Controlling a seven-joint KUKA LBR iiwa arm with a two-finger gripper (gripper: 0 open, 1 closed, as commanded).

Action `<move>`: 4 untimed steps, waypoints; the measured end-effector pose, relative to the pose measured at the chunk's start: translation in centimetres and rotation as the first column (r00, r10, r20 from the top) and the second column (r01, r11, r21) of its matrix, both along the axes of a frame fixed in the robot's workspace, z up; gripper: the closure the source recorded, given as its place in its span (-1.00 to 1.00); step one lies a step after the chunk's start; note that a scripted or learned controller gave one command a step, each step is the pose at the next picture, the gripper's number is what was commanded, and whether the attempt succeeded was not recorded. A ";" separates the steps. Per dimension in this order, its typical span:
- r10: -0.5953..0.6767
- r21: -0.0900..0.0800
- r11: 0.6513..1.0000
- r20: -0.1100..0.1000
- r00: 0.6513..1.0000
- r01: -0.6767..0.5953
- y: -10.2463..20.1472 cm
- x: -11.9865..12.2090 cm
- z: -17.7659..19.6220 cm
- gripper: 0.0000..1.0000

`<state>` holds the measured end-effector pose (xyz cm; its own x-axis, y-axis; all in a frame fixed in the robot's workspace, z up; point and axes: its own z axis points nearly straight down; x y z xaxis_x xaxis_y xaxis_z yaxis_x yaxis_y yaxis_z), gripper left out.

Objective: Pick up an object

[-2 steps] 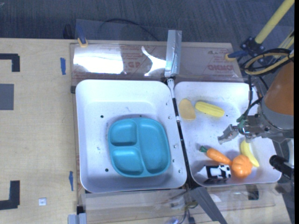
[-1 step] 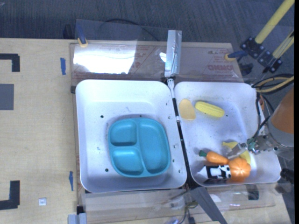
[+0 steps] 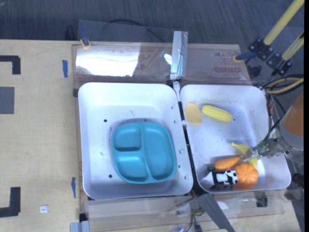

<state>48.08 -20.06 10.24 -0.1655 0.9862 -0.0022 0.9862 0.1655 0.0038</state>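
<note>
Objects for picking: the right bin (image 3: 227, 93) holds all the loose toys. A yellow corn cob (image 3: 216, 113) lies in its upper part, with a pale yellow chip-shaped piece (image 3: 193, 113) just beside it on the left.
Lower cluster: near the bottom of the right bin an orange carrot (image 3: 226, 163) lies tilted, above a small black-and-white cow figure (image 3: 225, 177). An orange pumpkin (image 3: 247, 174) touches the cow on its right. A thin yellow piece (image 3: 239, 148) sits just above the carrot's right end.
Left bin: the left bin (image 3: 96, 129) carries a blue three-compartment plate (image 3: 143, 151), set toward its lower middle, compartments bare.
Surface: both white bins sit side by side on a light wooden bench (image 3: 34, 129). Black tape marks and blue tape bits dot the wood at the frame's left. A clear plastic sheet (image 3: 116, 59) runs along the bins' top edge, with a silvery strip (image 3: 178, 54) upright at the middle.
Room: dark grey carpet (image 3: 145, 4) fills the top of the frame; yellow poles with black clamps (image 3: 282, 21) stand at the upper right.
Arm: grey and orange, it comes in at the right edge, mid-height.
Gripper: the gripper (image 3: 255, 151) reaches into the right bin's lower right part, tip close to the thin yellow piece and just above the pumpkin. I cannot tell how it is set, nor whether it touches anything.
</note>
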 end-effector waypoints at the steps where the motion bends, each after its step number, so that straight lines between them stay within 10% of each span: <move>1: 0.053 0.001 0.999 -0.003 0.999 -0.053 0.6 0.7 -1.2 1.00; 2: -0.095 -0.002 0.995 0.005 0.995 0.095 1.3 0.2 -1.4 1.00; 3: 0.076 -0.002 0.997 0.004 0.997 -0.076 -1.2 0.1 -1.5 1.00; 4: 0.208 -0.001 0.978 0.004 0.978 -0.208 4.2 2.9 7.6 1.00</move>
